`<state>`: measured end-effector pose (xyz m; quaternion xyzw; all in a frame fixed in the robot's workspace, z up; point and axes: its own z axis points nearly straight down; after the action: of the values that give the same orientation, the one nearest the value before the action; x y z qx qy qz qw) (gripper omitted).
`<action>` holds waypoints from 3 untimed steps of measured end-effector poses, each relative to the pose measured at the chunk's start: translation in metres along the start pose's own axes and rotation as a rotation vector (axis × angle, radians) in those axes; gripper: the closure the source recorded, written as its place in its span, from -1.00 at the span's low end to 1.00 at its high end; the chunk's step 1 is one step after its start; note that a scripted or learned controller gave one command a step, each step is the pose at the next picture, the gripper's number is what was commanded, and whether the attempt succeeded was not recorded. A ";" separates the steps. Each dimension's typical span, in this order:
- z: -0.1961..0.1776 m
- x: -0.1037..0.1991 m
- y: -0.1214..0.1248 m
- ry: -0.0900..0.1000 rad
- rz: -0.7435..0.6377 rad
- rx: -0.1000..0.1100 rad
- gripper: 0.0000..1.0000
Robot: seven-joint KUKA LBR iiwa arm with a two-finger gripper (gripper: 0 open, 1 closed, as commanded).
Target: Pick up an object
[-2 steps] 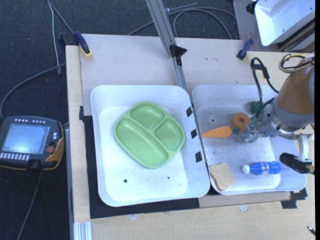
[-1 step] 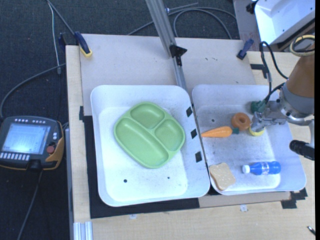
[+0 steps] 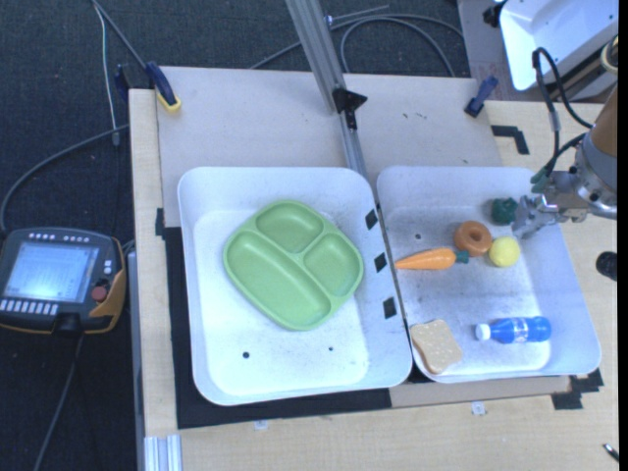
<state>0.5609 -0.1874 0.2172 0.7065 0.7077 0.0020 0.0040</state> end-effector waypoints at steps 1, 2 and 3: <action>-0.014 0.000 0.001 0.002 0.000 0.005 1.00; -0.014 0.054 0.009 0.004 -0.004 0.009 1.00; -0.020 0.104 -0.003 0.006 -0.004 0.010 1.00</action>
<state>0.5577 -0.0838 0.2370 0.7051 0.7091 0.0005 -0.0017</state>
